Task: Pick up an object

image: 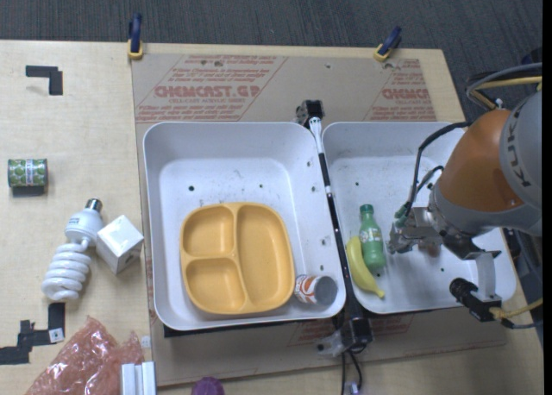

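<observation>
Two white bins sit side by side on your surface. You see the green bottle (372,236) lying beside the banana (363,267) in the right bin (405,294). Your jaws (399,238) hover just beside it; their state you cannot tell. Next, descend over the bottle.

One fixed camera looks steeply down on both white bins (155,212), the arm (492,169) entering from the right

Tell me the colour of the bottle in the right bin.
Green bottle, with a white label band; clearest in the camera view.
</observation>
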You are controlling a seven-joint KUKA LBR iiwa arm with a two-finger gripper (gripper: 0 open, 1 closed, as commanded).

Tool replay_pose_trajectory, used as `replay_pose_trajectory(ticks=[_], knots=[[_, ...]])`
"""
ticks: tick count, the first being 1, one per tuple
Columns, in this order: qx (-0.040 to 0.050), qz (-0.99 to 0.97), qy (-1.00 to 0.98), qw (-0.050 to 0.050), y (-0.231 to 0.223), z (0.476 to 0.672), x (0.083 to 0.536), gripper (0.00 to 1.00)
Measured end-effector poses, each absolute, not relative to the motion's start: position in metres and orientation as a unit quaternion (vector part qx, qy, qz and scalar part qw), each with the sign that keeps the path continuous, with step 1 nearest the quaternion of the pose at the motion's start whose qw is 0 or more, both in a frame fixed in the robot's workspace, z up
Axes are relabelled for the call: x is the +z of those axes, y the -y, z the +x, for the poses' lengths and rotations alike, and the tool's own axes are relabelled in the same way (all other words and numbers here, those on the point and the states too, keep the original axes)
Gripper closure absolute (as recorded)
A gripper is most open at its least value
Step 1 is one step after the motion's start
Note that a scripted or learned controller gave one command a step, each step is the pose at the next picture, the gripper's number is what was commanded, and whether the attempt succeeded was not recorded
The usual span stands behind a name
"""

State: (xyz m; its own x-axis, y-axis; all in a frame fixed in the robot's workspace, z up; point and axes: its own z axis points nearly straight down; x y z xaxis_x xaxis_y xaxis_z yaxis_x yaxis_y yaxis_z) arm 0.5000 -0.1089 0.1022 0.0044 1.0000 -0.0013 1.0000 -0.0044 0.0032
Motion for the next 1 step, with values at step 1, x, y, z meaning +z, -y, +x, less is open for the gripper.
replay_pose_trajectory(ticks=[1], knots=[[0.0002,0.707,-0.707,0.001,0.1065,0.536,0.0925,1.0]])
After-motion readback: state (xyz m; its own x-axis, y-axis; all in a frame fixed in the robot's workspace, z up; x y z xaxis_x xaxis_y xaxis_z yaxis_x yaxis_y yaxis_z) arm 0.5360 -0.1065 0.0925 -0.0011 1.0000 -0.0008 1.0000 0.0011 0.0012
